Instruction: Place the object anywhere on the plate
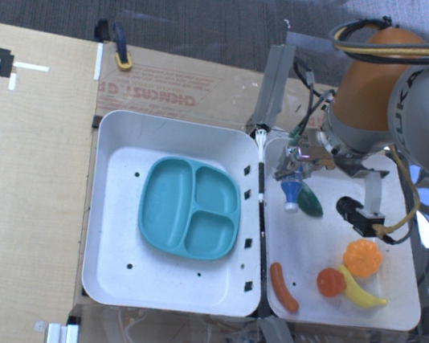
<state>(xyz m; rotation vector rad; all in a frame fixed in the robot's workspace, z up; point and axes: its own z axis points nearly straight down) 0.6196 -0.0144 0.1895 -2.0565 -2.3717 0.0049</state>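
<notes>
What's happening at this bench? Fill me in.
A grey KUKA arm reaches into the right bin, its gripper down over a small blue and green object near the bin's left wall. The teal divided plate sits in the left bin. An orange, tomato, banana and sausage lie in the right bin.
</notes>
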